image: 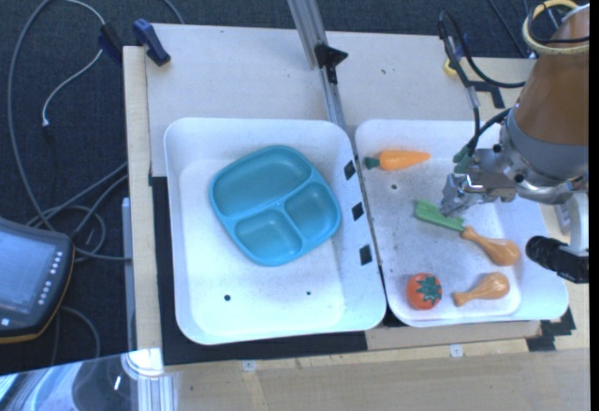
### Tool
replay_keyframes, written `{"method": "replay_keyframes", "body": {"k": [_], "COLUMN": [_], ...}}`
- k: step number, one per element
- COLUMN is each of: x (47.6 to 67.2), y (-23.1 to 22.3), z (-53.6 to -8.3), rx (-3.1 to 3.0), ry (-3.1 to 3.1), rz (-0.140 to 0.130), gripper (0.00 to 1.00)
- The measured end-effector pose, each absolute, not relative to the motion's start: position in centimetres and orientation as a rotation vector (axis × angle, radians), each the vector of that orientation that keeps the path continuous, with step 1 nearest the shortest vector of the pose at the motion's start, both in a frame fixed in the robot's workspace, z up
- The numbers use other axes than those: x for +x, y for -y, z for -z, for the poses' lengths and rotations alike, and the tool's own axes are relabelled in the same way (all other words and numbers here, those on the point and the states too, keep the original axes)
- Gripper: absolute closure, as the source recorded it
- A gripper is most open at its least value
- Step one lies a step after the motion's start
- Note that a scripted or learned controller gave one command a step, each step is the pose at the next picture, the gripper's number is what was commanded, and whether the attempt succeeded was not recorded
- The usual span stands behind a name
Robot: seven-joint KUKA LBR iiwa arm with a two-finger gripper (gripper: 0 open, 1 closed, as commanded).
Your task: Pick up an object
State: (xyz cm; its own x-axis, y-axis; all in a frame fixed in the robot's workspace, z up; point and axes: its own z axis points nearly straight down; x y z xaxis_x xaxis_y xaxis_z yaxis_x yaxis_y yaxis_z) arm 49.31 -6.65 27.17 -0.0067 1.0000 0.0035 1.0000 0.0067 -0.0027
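Gripper (pixel 456 198) low over green tool (pixel 440 216) in right bin (pixel 393 133), finger state unclear; centre on handle, close firmly, lift straight up.

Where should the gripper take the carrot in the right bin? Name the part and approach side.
Grip the carrot across its orange middle, coming straight down from above. It lies flat and lengthwise near the right bin's far wall, apart from the other toys, so its long sides are free.

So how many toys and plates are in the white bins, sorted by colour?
Orange: 1, carrot
Green with tan handle: 1, tool
Red: 1, tomato
Tan: 1, drumstick
Blue: 1, divided plate
Total: 5
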Motion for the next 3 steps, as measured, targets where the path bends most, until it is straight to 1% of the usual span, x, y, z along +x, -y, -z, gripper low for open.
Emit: {"method": "replay_keyframes", "body": {"k": [1, 2, 3], "x": [49.9, 49.8, 49.9], "y": [1.5, -3.5, -8.3], "z": [-27.1, -24.6, -23.9], "rx": [-2.212, -2.211, -2.212], "ry": [2.227, 2.224, 2.224], "rz": [0.001, -0.003, -0.002], "gripper": [1.0, 1.0, 1.0]}}
